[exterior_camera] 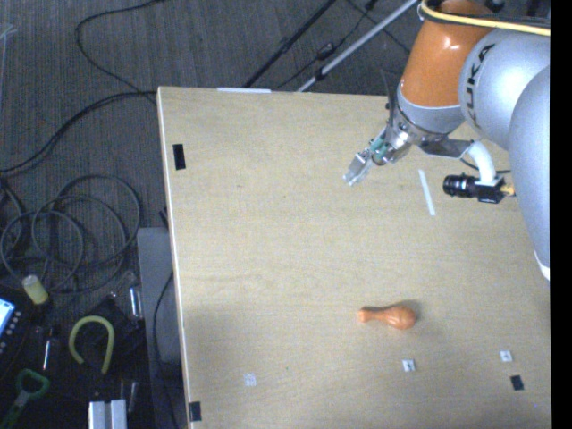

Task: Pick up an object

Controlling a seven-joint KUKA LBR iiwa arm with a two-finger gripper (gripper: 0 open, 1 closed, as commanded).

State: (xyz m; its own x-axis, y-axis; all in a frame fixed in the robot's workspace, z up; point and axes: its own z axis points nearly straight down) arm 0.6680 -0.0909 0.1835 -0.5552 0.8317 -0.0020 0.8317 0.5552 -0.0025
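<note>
The arm (pixel 483 70) is cut off at the right. The gripper (pixel 357 170) is small and blurry — can't tell its state — well apart from the orange toy (pixel 389 315) on the tabletop (pixel 268 239).

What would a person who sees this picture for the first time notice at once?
The large grey arm with its orange band fills the upper right corner, and its gripper hangs over the upper middle of the pale wooden board. A small orange object, shaped like a pear, lies alone on the board's lower right part, far from the gripper. Left of the board, black cables coil on the dark floor.
</note>
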